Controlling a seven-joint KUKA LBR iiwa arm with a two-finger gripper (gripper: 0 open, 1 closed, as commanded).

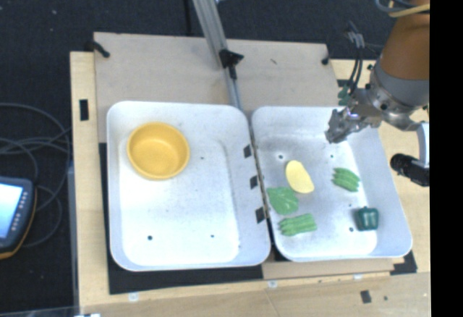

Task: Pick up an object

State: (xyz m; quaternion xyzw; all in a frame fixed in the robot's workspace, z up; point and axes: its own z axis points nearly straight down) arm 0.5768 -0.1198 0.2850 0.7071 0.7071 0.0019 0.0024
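Currently sitting in the right bin (376,163): one yellow piece (299,176) and four green pieces (282,200) at lower right of the frame. Resting in the left bin (217,163): one yellow bowl (158,150). Reaching in from the right edge, hovering at the right bin's upper part: gripper (338,129), grip state unclear.

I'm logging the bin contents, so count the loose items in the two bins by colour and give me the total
Yellow: 2, the bowl in the left bin and the pale yellow piece in the right bin.
Green: 4, all in the right bin.
Total: 6
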